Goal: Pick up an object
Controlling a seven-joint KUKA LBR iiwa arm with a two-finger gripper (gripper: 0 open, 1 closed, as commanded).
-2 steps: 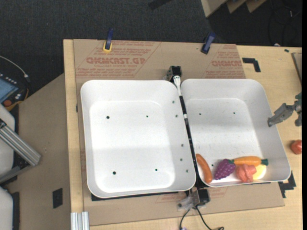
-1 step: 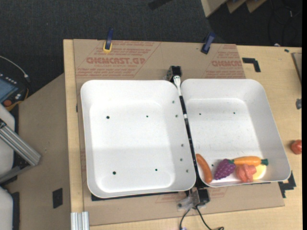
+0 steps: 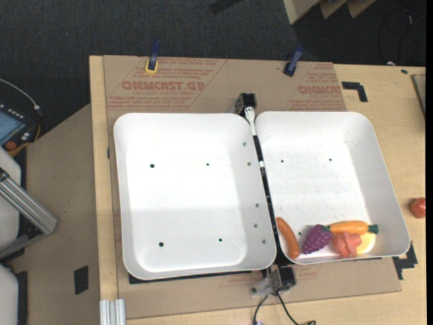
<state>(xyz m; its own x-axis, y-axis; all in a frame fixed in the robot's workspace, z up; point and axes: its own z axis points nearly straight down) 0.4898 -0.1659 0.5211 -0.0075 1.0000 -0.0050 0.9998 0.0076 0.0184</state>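
Toys crowd the right bin [image 3: 352, 141] around five o'clock: a purple grape bunch [image 3: 316, 239], a carrot [image 3: 351, 227], an orange sausage-like piece [image 3: 287, 237]. Nothing looks lifted, so picking remains undone; the tool's grip state cannot be told

You're looking down on two shallow white bins; the right bin [image 3: 325, 147] holds a purple toy grape bunch [image 3: 316, 239], an orange toy carrot [image 3: 352, 227] and an orange sausage-shaped toy [image 3: 287, 238] clustered along its near edge.
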